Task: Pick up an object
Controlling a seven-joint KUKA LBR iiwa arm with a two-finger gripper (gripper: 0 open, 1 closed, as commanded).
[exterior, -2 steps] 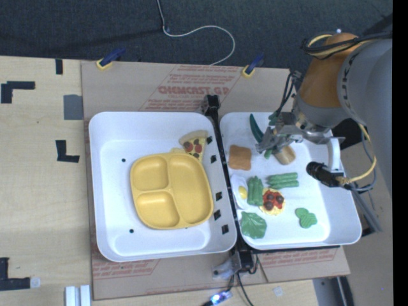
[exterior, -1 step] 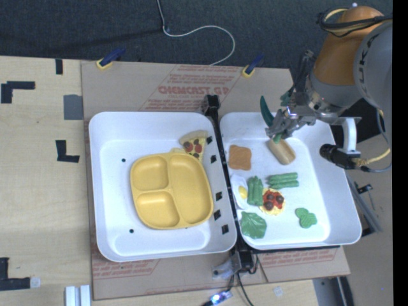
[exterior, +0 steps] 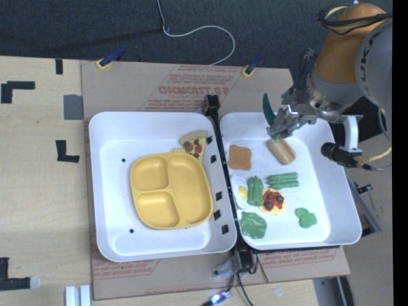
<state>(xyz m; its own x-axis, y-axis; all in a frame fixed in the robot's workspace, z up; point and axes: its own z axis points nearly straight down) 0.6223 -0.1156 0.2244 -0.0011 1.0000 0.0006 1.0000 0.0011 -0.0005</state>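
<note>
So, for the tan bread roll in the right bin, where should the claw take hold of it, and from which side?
Probably across the middle of the bread roll, coming from above. It lies flat and tilted on the floor of the right bin, apart from the other food, so closing across its short width looks easiest. The claw hangs just above its upper end.

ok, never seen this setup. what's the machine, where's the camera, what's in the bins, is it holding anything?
A grey robot arm with an orange band reaches in from the right; one fixed camera looks down at a slant. Its gripper hovers over the right bin, just above a tan bread-like piece. I can't tell that it holds anything. That bin also has a brown slice, green toy vegetables and a red-and-yellow piece. The left bin holds a yellow divided plate and a pizza slice.
</note>
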